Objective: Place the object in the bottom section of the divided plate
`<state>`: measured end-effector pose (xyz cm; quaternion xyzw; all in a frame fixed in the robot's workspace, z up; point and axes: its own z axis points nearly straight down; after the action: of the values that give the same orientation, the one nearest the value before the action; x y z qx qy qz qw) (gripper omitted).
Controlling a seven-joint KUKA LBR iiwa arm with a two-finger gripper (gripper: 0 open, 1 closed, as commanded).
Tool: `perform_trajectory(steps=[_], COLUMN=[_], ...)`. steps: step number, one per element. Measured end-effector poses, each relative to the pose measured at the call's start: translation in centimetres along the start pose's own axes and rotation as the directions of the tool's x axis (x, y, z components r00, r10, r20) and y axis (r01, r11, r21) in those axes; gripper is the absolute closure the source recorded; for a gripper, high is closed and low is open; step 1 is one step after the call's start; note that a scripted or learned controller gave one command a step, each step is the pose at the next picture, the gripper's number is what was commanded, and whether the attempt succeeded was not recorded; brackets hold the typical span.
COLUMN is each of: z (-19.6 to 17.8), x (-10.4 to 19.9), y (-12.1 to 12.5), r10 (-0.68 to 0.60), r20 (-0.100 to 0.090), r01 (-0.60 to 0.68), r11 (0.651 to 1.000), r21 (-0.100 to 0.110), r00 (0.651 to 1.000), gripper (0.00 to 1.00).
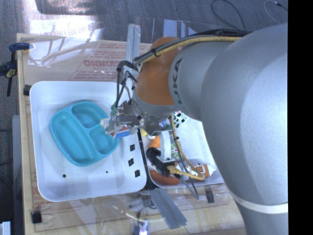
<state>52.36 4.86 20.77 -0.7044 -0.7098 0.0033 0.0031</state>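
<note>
The arm (230,97) is the biggest thing here, reaching in over both bins, its orange band (156,75) above the right rim of the left bin (44,180). That bin sits on the worktop (58,58) and holds the blue divided plate (80,133) in its middle. The right bin (208,153), just beside it, is mostly hidden by the arm; orange and dark items (164,173) lie in its near end. The pincer (117,127) hangs at the plate's right edge, over its lower right compartment. A small object (122,129) with red and blue on it sits right at its tip, but I cannot tell whether the pincer is clenched on it or released. Judging by this, the carry looks nearly done; setting the object down in the bottom section and letting go remain.
</note>
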Motion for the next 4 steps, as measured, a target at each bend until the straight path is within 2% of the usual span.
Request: perform_trajectory(steps=[1, 2, 3, 4], z=[-2.1, 2.1, 5.6, -2.1], x=[2.2, 6.6, 5.4, 1.2], y=[1.4, 3.8, 2.7, 1.6], r10=[-0.105, -0.299, -0.372, -0.3], r20=[0.002, 0.001, 0.002, 0.001], r01=[0.105, 0.299, 0.372, 0.3], r11=[0.995, 0.954, 0.928, 0.954], r21=[-0.001, 0.002, 0.001, -0.002], r00=[0.995, 0.954, 0.928, 0.954], gripper=[1.0, 1.0, 1.0, 1.0])
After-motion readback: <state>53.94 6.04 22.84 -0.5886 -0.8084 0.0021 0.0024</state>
